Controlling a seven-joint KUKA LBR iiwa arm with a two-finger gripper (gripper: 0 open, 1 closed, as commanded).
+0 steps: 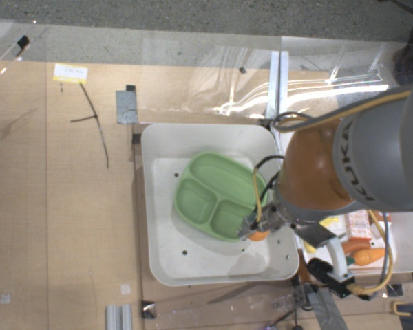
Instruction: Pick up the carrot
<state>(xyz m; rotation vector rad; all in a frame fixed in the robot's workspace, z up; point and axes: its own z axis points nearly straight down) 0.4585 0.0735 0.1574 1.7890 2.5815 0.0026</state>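
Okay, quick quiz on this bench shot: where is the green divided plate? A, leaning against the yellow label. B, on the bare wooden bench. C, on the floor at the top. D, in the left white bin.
D: the green divided plate lies inside the left white bin, tilted over its floor, with the gripper at the plate's right edge.
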